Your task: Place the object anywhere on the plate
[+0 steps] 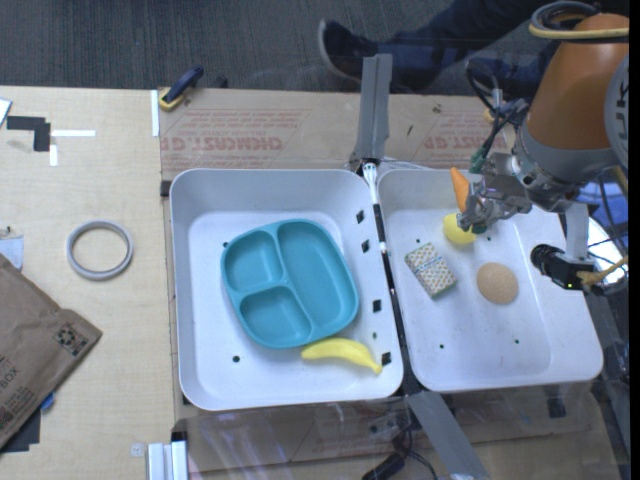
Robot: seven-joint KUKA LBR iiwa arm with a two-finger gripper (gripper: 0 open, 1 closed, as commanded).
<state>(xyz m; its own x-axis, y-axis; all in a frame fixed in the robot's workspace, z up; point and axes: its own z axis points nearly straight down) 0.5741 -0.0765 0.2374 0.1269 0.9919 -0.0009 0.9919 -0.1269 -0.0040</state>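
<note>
— Camera view: where's your claw (478, 218)?
— In the right bin (520, 353), low over a small yellow object (458, 233); whether it's clenched, I cannot tell.
— The plate (290, 282)?
— Left bin (200, 298), banana (342, 353) at its near edge.

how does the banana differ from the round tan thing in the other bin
The banana is yellow, long and curved; the round tan object is a pale brown ball shape. The banana lies in the left bin just below the blue plate; the tan object lies in the right bin. Both rest on white bin floor, off the plate.
</note>
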